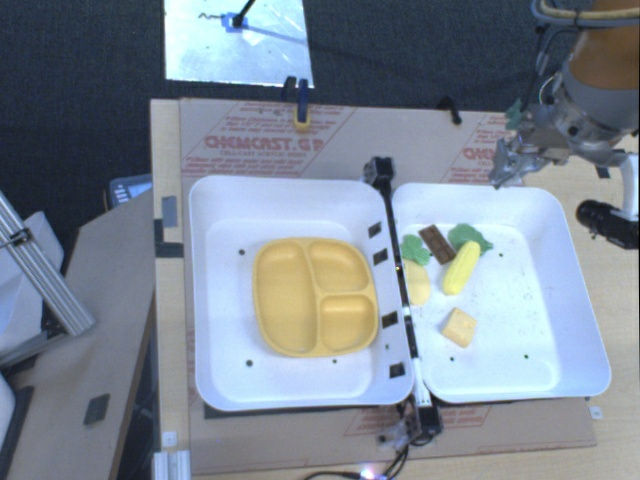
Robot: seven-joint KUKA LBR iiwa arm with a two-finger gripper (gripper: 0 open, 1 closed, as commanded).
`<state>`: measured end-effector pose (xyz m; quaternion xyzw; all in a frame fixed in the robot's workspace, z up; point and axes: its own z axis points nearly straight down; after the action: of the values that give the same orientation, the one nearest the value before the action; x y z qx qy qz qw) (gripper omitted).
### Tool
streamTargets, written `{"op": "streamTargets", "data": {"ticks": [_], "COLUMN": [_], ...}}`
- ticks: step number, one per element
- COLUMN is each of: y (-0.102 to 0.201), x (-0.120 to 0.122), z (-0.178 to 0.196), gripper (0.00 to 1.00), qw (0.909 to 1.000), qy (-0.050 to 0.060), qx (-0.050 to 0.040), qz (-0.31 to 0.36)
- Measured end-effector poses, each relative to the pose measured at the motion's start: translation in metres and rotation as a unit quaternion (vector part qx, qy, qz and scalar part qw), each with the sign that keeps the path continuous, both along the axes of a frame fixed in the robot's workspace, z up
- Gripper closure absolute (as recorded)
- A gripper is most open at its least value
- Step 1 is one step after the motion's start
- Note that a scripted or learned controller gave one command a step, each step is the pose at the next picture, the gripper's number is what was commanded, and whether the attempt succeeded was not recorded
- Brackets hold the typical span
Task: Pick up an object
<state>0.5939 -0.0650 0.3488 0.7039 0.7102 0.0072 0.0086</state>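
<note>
The right bin (560,368) holds a yellow corn cob (461,266), a brown chocolate-like bar (437,243), a green leafy piece (469,235), a second green piece (414,249), a pale yellow piece (417,285) by the divider and a yellow cheese cube (459,327). My gripper (508,166) hangs above the bin's far rim, up and to the right of the food. Nothing shows between its fingertips.
A yellow three-compartment plate (313,296) lies in the left bin (220,368). Black clips run along the divider (392,278) between the bins. A blue and yellow clamp (300,106) stands behind the left bin.
</note>
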Motion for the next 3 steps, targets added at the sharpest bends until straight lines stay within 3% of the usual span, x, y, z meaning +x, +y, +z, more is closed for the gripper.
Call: {"op": "streamTargets", "data": {"ticks": [1, 2, 3], "y": [0.040, 0.059, -0.032], "x": [0.078, -0.006, 0.065], "z": [0.031, 0.054, 0.071], "gripper": [1.00, 1.00, 1.00], "qw": [1.0000, 0.9999, 1.0000], "qy": [0.005, 0.011, 0.007], "qx": [0.0007, 0.0017, -0.0014], "qz": [0.000, -0.001, -0.007]}}
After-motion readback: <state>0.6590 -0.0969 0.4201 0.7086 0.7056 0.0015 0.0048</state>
